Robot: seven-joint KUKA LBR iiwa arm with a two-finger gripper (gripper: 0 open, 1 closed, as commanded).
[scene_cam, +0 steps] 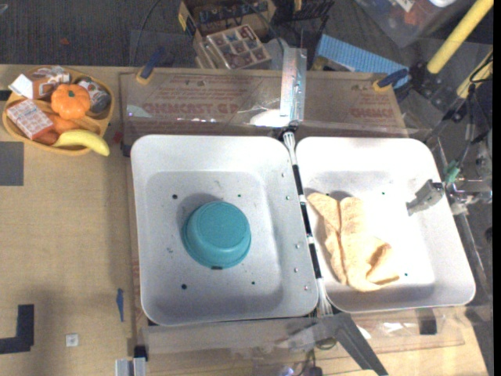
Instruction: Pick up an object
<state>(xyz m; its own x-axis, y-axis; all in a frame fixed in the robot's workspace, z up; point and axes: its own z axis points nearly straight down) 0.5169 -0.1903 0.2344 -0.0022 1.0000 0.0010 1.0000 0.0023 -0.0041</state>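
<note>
- Two shallow white bins are sitting side by side in the lower middle of the frame: the left bin point(156, 171) and the right bin point(407, 151), with their inner edges touching.
- A teal bowl point(218, 234) is lying upside down near the middle of the left bin, a little toward the lower side, and nothing is touching it.
- A pale yellow cloth point(351, 241) is lying crumpled in the left half of the right bin, stretching from the middle of that bin down toward its lower edge; its lower right corner is looking more orange.
- The gripper point(423, 197) is showing at the right side of the frame, over the right part of the right bin, near the bin's right wall.
- It is small and partly blurred here, so I cannot tell how its jaws are standing, and nothing is showing in its grasp.
- The gripper is staying apart from the cloth, to the upper right of it, and well apart from the bowl.
- In the upper left of the frame a yellow basket point(23, 128) is standing on the bench, holding an orange pumpkin point(70, 100), a banana point(82, 140) and some small boxes.
- Behind the bins, cardboard point(203, 100) with red letters is lying across the upper middle.
</note>
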